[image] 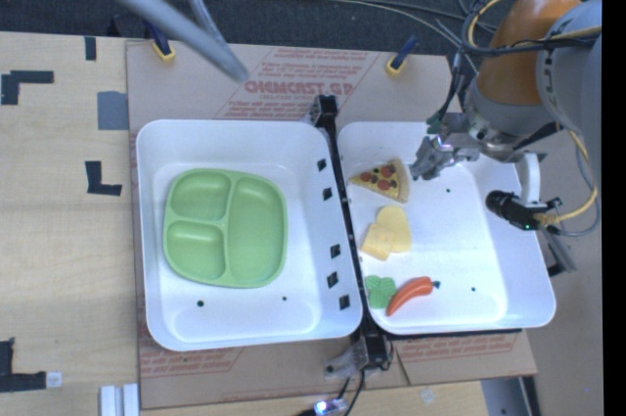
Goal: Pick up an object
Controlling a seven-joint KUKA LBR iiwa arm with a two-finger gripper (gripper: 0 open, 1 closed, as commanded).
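Your gripper (427, 160) sits low over the far part of the right bin (509, 238), just right of the pizza slice (381, 179), with the grey arm (548, 62) and its orange band reaching in from the far right. You cannot tell from this view how the tool stands; nothing shows as held in it.

The pizza slice lies near the bin's far left corner, close to the divider between the bins. Nearer to you lies a yellow cheese wedge (387, 236), apart from the slice. At the near left of the same bin an orange carrot (411, 293) lies tilted, touching a green leafy piece (379, 289) on its left.

In the left bin (166, 150) a green sectioned plate (225, 228) lies flat.
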